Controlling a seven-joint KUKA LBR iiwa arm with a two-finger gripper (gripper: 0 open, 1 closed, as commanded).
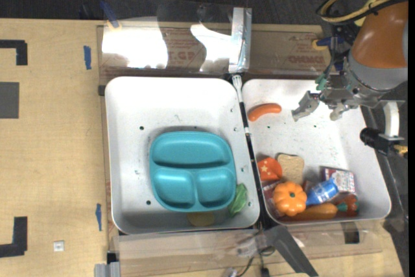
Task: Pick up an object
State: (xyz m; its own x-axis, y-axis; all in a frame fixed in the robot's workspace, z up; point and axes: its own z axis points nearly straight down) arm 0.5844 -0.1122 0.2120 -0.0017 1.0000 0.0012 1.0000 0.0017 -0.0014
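Observation:
My gripper (320, 108) hangs over the back of the right bin (373, 159), fingers spread open and nothing between them. An orange sausage-shaped toy (264, 111) lies to its left near the bin's back left corner. Along the front of the right bin sit an orange pumpkin (289, 197), a slice of bread (291, 167), a red-orange piece (269, 169), a blue packet (322, 192), a small printed carton (338, 178) and a long orange carrot-like toy (316, 211).
The left bin (123, 139) holds a teal divided plate (192, 169) with a green item (238, 199) at its front right edge. A clear plastic sheet (175, 36) stands behind the bins. Cables and the arm's orange band (384, 36) fill the upper right.

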